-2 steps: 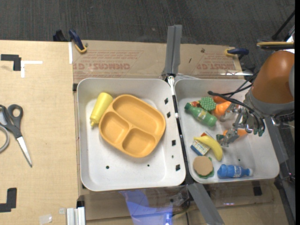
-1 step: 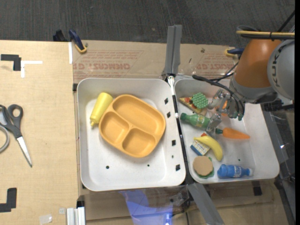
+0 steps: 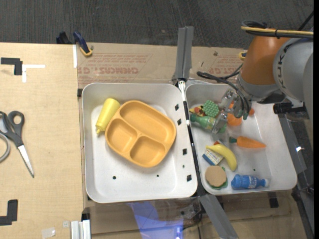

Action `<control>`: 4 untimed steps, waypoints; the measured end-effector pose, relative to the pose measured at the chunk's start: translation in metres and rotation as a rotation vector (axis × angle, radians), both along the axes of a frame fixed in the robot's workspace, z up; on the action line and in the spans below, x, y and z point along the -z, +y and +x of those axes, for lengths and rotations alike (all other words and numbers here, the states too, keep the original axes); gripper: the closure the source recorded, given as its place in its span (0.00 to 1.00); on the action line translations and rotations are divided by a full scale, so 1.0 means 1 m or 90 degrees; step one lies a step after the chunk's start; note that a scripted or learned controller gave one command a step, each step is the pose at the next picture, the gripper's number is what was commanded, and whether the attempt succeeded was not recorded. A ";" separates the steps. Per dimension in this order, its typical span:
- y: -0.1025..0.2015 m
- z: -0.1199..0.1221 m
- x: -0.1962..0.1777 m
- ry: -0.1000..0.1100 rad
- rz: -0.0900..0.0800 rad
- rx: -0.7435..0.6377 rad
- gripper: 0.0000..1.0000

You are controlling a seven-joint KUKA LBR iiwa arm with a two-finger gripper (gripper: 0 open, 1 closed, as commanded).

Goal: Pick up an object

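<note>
From the camera view, you are early-to-middle in the pick: the gripper (image 3: pixel 223 118) is down inside the right bin (image 3: pixel 269 133), at its upper left part, but nothing is lifted yet as far as you can see. It sits right over the green bottle (image 3: pixel 201 119), beside a green studded block (image 3: pixel 211 107), with something orange (image 3: pixel 234 118) just to its right. You cannot tell from this slant whether the fingers are parted or closed, nor whether anything lies between them, so treat the grasp as unconfirmed. What is left, by my reading: close on the object, raise it clear of the bin, and check it comes along.

The likeliest target is the green bottle, lying on its side near the wall shared with the left bin (image 3: pixel 94 173). Its long axis runs roughly left to right across the view, tilted slightly downward toward the gripper; the reddish end points left, toward that wall.

The other things in the right bin lie apart from the gripper: a carrot (image 3: pixel 250 143) with its long axis near horizontal, a banana (image 3: pixel 225 155), a round cookie-like piece (image 3: pixel 216 177) and a blue bottle (image 3: pixel 248 182) along the near edge.

In the left bin you have a yellow divided plate (image 3: pixel 140 132) and a yellow bottle (image 3: pixel 106 114) touching its upper left rim, both untouched.
</note>
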State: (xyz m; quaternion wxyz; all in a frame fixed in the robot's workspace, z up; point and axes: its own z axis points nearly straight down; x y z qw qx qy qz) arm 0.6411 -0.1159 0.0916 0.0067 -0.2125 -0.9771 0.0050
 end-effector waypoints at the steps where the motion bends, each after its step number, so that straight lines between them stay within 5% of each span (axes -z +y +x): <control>1: 0.005 -0.082 -0.001 -0.011 0.004 0.005 0.00; 2: 0.020 -0.014 -0.002 -0.012 0.004 -0.037 0.00; 3: -0.030 0.007 -0.003 -0.014 0.004 -0.126 0.00; 4: -0.030 0.008 -0.013 -0.016 0.003 -0.127 1.00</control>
